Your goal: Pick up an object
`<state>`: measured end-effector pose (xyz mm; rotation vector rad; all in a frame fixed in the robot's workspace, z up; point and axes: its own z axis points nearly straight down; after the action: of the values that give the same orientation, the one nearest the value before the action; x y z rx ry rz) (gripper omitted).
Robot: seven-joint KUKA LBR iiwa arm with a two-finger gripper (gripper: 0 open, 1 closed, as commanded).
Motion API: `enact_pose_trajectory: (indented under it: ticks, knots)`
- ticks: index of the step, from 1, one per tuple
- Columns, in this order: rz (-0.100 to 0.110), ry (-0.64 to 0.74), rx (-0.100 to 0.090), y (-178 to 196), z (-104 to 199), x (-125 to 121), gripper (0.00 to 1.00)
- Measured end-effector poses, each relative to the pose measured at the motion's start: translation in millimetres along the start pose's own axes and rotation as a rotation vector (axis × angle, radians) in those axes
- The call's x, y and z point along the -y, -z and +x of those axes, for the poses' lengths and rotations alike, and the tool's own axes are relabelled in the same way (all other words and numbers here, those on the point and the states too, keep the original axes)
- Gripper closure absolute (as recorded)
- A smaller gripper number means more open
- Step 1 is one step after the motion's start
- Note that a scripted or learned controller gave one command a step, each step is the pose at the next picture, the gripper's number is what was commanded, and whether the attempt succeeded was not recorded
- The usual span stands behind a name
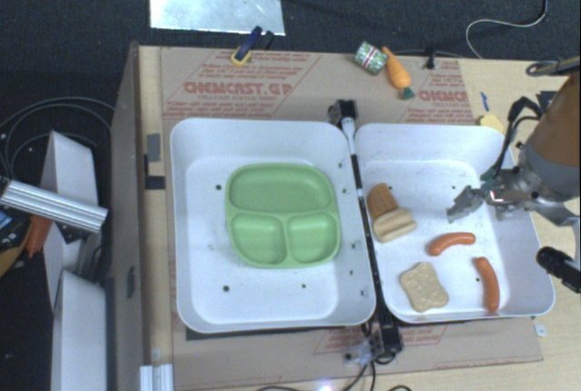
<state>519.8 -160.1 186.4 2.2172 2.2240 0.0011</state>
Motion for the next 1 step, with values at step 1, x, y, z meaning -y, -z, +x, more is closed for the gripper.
enact_pose_trajectory:
  ticks: [1]
  knots:
    - [-0.001, -0.002, 0.001, -101.9, 23.5, 9.7, 0.00]
